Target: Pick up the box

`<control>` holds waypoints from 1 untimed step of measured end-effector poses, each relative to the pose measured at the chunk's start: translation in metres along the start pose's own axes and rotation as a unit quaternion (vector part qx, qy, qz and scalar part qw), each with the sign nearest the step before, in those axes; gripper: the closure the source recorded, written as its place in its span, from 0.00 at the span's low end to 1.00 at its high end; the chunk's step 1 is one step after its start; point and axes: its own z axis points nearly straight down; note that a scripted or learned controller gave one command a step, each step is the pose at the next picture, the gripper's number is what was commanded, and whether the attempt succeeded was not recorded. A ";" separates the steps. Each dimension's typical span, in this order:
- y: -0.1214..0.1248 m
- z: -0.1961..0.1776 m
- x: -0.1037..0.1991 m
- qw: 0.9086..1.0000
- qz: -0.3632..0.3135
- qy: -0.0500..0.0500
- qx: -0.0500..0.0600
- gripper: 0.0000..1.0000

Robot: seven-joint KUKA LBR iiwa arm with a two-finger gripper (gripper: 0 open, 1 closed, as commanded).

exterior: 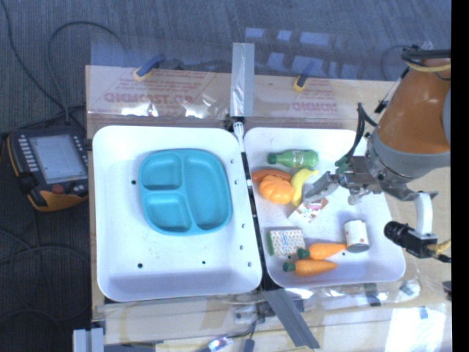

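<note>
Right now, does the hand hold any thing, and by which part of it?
It cannot be told. The hand is low in the right bin, right above the small white box, beside the banana; no hold is visible.

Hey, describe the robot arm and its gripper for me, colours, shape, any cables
The arm is a thick rounded body with a broad orange band over a grey wrist section. A thin black cable loops down beside its left edge. The gripper is grey metal with slim fingers, too blurred for finer detail. A white cylindrical piece with a black end sticks out below the wrist. No markings are readable.
</note>
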 end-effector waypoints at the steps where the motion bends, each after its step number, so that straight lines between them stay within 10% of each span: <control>1: -0.023 0.012 0.000 0.998 -0.065 -0.001 0.000 0.00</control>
